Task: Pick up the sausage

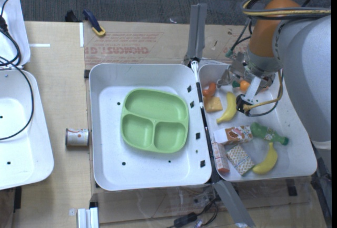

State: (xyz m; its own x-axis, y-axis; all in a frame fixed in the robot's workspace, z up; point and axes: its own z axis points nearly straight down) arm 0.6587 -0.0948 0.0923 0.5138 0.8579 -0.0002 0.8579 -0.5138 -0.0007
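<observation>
Robot lab bench (pixel 52 42), white bins (pixel 100 116)

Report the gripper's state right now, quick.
Gripper: low over the back of the right bin, near the upper banana; open or closed cannot be told.

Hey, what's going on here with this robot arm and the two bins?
A grey arm with an orange band reaches in from the right, its gripper low over the far end of the right bin. That bin holds a jumble of toy food: two bananas, a green bottle, small boxes and what may be the sausage by the divider. The left bin holds a green divided plate. I can't see anything gripped.
</observation>
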